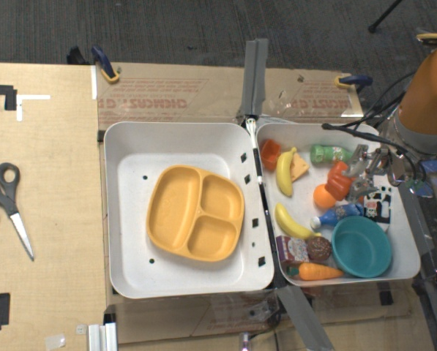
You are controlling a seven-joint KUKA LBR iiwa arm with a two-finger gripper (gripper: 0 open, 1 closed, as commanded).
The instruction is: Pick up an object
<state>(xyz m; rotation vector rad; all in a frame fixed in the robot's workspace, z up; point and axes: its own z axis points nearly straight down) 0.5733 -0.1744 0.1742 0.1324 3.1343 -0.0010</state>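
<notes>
A pale wooden worktop (42,196) carries two shallow white bins side by side; the left white bin (123,210) holds a yellow three-compartment plastic plate (195,213); the right white bin (402,258) is crowded with toys. The grey arm with an orange band (427,101) reaches in from the right; its metal end effector (364,172) sits low over the right bin; how far it is open cannot be told. A teal round bowl (361,246) lies nearby; a small red-orange toy piece (338,181) lies just left of the end effector, apparently the likeliest target.
</notes>
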